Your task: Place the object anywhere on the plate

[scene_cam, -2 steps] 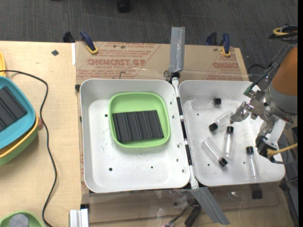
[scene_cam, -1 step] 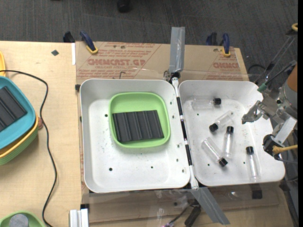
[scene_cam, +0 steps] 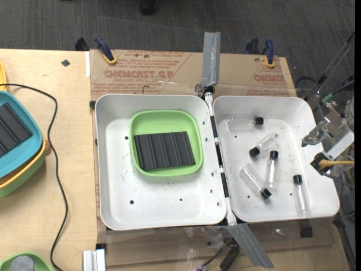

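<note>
Open floor around green plate (scene_cam: 166, 144) in L bin (scene_cam: 113, 202); vials (scene_cam: 265, 168) crowding R bin (scene_cam: 321, 205).

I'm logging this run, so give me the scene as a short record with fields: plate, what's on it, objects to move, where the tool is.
plate: green square plate in the left bin
on the plate: a dark ribbed insert; none of the vials
objects: clear vials with black caps, about six, lying loose in the right bin
tool: tool at the right bin's right edge, apart from the vials
task state: no vial on the plate yet
</note>
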`<action>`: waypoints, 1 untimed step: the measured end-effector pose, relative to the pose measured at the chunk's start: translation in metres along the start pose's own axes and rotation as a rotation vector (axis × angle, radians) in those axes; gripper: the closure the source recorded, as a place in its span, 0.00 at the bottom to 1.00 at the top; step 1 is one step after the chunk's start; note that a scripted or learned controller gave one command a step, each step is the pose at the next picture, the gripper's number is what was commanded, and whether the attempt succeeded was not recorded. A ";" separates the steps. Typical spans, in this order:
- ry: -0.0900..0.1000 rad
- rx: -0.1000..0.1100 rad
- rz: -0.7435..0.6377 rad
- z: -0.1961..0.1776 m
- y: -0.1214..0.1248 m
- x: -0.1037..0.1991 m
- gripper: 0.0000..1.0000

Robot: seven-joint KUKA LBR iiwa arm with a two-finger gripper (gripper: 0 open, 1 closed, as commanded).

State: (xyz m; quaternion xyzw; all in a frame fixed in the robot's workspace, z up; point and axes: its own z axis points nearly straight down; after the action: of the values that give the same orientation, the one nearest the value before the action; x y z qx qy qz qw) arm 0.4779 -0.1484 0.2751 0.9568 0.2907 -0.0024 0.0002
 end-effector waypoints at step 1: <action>0.000 0.002 0.158 0.018 -0.014 0.010 0.00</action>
State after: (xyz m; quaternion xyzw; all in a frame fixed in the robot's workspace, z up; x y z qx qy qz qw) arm 0.4779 -0.1315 0.2574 0.9767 0.2145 -0.0025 -0.0004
